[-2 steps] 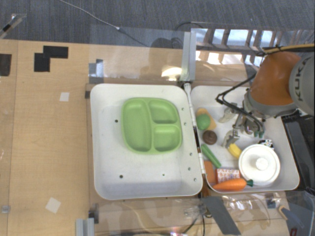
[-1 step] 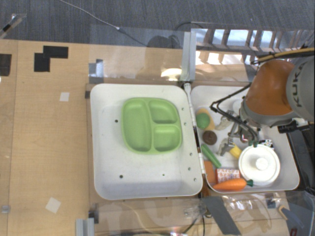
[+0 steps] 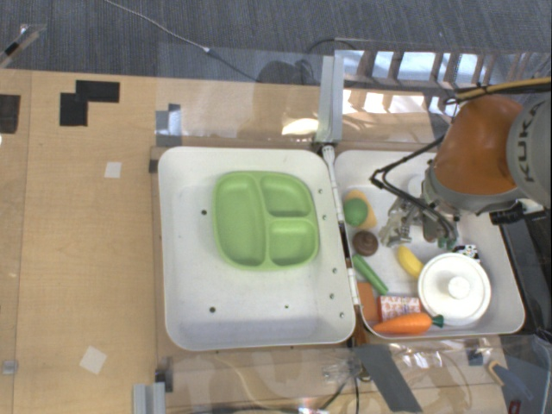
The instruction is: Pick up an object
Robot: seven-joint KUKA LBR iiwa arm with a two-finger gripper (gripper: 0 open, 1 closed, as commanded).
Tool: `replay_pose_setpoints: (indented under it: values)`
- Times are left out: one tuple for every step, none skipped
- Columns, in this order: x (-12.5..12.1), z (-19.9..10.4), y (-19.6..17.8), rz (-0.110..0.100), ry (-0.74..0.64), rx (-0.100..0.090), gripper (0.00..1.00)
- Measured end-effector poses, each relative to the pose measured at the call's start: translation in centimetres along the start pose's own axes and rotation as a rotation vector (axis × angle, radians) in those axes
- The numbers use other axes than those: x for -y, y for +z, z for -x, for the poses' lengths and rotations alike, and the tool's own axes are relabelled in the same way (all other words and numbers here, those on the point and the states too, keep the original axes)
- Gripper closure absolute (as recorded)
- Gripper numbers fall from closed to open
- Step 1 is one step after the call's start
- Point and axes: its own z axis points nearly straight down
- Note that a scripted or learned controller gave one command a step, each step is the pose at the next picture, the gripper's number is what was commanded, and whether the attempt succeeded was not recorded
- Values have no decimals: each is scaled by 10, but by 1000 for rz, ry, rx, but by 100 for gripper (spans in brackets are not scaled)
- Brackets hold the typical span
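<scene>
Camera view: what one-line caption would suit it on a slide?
Robot arm reaching over the right bin of toy food, beside a green divided plate in the left bin.

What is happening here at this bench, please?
A robot arm reaches from the right over the right bin, which holds toy food: a carrot, a banana, a green pod and a white lidded pot. Its gripper hovers above the banana, holding nothing visibly. The left bin holds a green divided plate.
</scene>
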Motion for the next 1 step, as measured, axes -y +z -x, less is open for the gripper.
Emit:
replay_pose_setpoints:
  values:
    - [21,-86,-24,1,-167,-33,100]
